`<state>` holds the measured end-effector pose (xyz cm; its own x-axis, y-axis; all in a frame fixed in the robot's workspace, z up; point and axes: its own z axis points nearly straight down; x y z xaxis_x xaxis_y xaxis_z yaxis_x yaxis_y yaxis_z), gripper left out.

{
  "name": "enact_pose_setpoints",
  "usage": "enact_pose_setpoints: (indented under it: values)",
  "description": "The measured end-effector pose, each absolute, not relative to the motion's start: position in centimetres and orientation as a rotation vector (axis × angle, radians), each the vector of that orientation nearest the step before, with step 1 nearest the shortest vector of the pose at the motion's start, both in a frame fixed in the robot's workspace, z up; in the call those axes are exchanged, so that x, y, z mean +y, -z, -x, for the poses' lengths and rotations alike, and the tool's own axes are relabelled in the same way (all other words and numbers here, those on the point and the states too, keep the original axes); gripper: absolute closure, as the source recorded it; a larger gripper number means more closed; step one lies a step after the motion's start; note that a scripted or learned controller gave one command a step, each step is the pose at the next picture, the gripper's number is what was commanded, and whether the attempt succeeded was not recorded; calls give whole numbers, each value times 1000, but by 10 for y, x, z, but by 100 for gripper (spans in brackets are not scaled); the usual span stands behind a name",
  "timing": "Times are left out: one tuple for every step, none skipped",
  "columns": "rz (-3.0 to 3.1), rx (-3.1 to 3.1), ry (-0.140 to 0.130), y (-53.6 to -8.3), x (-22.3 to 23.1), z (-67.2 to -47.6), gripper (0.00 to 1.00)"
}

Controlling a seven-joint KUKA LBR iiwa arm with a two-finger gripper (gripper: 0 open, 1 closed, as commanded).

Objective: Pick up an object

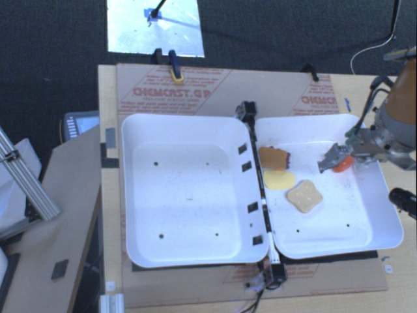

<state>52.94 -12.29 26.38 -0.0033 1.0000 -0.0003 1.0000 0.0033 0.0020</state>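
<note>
Tool (333, 160): I see it low in the right bin (374, 237), entering from the right edge. The grey fingers point left and down, and whether they are spread or closed I cannot tell from this slant.

Candidate object: a small red-orange item (343, 165) sits directly at the tool tip, partly covered by it. I cannot confirm that it lies between the fingers, so I do not log it as held.

Other objects, right bin: a brown-and-orange block (274, 157) near the dividing wall; a pale yellow disc (280, 180) just below it, touching or nearly so; a tan bread-shaped piece (304, 196) just beside the disc.

Left bin (130, 175): white floor with small dark marks.

Surface (195, 87): cardboard sheet under both bins.

Task status: my judgement is the grasp phase, with lift not yet done.

Risk 1: the red-orange item is small and rounded; off-centre fingers could squeeze it sideways and out.

Risk 2: the tool is close to the bin floor; further descent could press into the bin and shift it.

Risk 3: a lift with nothing gripped is possible, since grip is unverified.
</note>
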Motion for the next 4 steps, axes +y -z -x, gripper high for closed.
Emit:
enact_pose_setpoints:
  values:
    - [-2213, 2225, -5, -275, -123, -530, 100]
    - [-2199, 2232, -21, -389, -25, -490, 100]
    - [-2209, 2237, -3, -353, 55, -499, 100]
    - [-2204, 2222, -30, -515, 82, -502, 100]
